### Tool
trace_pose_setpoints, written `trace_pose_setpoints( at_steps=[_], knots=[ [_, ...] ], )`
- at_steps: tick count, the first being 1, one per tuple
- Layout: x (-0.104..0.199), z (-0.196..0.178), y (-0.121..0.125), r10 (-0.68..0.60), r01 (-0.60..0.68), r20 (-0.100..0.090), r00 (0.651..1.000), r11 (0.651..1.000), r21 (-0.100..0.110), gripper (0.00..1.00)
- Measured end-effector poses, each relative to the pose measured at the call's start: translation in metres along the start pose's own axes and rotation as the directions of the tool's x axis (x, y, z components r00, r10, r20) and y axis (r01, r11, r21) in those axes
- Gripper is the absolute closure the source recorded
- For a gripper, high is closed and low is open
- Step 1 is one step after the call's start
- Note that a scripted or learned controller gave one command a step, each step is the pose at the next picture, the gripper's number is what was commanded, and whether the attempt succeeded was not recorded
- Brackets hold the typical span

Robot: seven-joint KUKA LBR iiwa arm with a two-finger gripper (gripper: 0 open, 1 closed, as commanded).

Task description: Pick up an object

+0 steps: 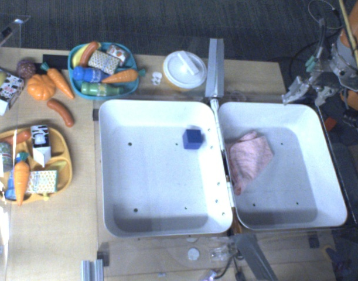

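Pink cloth [250, 157] is seen crumpled in the right bin [319, 209], its long axis running from upper right toward lower left. A blue block [193, 138] is seen in the left bin [137, 215]. The gripper [304, 88] is seen beyond the right bin's far edge, above the wooden bench [79, 227].

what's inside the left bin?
One blue cube sits on the floor of the left bin, near its upper right. Nothing covers it. The pink cloth lies in the right bin; whatever is under it is hidden.
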State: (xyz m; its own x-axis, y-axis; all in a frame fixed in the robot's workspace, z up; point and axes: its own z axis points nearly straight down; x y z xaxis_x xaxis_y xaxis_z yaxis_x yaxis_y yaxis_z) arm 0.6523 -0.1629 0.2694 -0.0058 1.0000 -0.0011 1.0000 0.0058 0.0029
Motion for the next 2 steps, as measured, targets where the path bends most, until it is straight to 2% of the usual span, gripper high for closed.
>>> trace_pose_setpoints(
  at_steps=[1,2],
  knots=[
    [0.006,0.146,-0.04,-0.254,0.254,-0.002,0.967,0.967,0.001,0.0],
    [0.041,0.176,-0.057,-0.285,0.285,0.006,0.959,0.958,-0.015,0.0]
  ],
)
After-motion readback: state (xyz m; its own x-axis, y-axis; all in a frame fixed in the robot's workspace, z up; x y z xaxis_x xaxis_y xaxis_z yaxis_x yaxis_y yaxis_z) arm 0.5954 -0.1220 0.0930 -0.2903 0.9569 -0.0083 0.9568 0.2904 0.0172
